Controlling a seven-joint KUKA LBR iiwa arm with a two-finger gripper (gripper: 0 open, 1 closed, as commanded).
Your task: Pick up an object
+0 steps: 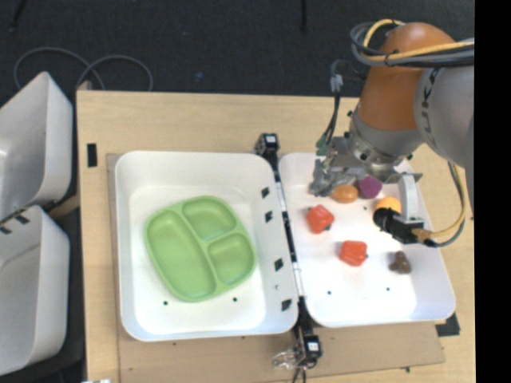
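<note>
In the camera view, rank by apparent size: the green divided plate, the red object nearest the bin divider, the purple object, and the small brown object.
1. Green divided plate, by far the largest.
2. Red object nearest the divider.
3. Purple object and brown object: both small and alike; the purple one lies partly under the arm, so I won't rank them.

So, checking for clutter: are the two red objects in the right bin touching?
Apart. The camera view shows bare white bin floor between the upper red object and the lower red object.
</note>
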